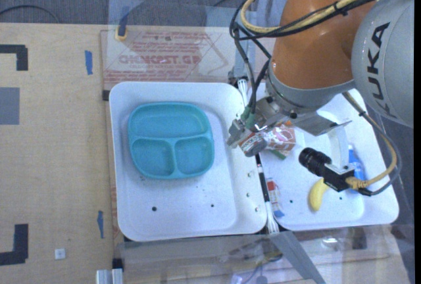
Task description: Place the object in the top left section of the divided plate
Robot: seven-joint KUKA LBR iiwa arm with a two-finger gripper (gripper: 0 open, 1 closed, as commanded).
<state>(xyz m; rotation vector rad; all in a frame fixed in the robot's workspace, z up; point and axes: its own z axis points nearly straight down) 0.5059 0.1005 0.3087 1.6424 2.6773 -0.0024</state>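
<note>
The object to move appears to be a small red-and-white packet (275, 140), crumpled, with a bit of green at its lower edge. It sits just right of the frame's centre, at the left edge of the right bin (293, 179), directly under the gripper (245, 133). It looks light, soft and thin, with a glossy wrapper that could slide or buckle, so a pinch across its bunched middle would likely hold better than one at a loose end.

The wrist of the arm (316, 33) covers the packet's upper part. Whether the gripper is clamped on the packet, merely touching it or released cannot be told, nor whether the packet is lifted or resting on the bin floor. Its print is too blurred to read.

The teal divided plate (168, 121) lies bare in the left bin (184, 205), left of centre and well apart from the packet. A yellow banana (318, 196) lies lower right in the right bin
</note>
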